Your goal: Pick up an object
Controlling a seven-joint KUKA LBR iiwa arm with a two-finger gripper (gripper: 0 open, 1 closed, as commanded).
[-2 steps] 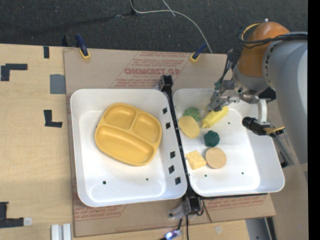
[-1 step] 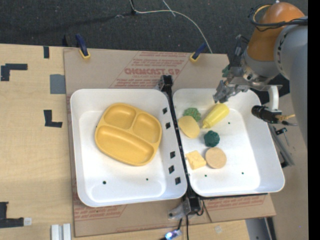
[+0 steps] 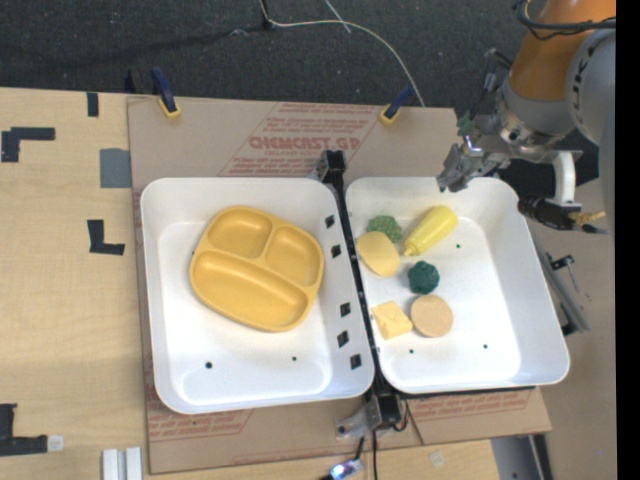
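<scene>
Camera view: gripper (image 3: 455,175) hovers over the right bin's (image 3: 530,268) far rim, near the yellow bottle (image 3: 430,229); jaws' state unclear; nothing visibly held.

Right bin (image 3: 520,353) open along near and right sides, toys (image 3: 412,268) clustered left, probably touching, divided plate (image 3: 258,266) filling left bin.

A divided plate (image 3: 258,267) lies in the left bin (image 3: 170,368); six small items cluster in the right bin (image 3: 520,338)
</scene>
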